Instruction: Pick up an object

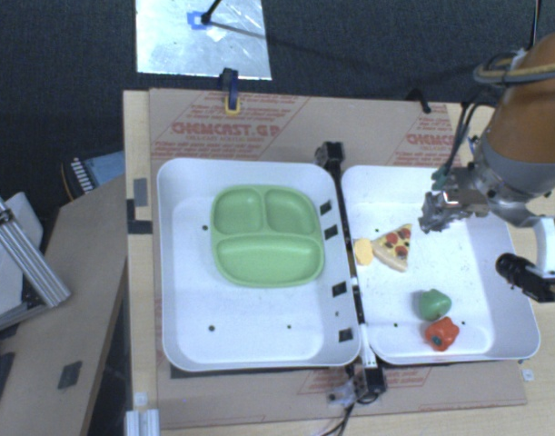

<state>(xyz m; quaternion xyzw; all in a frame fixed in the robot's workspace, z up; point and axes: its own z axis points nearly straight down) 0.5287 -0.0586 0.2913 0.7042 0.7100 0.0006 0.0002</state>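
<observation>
Two shallow white bins are being borne side by side by a bench covered with a brown printed sheet (286, 116), and dark carpet is being shown behind it, where a shiny silver square (203, 25) is lying flat. An aluminium frame piece (18, 252) is seen at the left edge.

The left bin (182, 334) is being occupied by one green divided plate (266, 236), with three compartments. The right bin (504, 334) is being occupied by four toy foods: one pizza slice (392, 246) near the bin's left wall, one small yellow piece (362, 252) just beside the slice, one green vegetable (432, 304) lower down, and one red pepper (441, 333) touching the green one from below. A row of black clips (336, 234) is running along the divider between the bins.

The gripper (438, 209) is being held over the upper part of the right bin, up and to the right of the pizza slice and apart from it. Nothing is seen between its fingers; whether the claw is wide or narrow cannot be told. A black fitting (524, 275) is jutting in at the right rim.
</observation>
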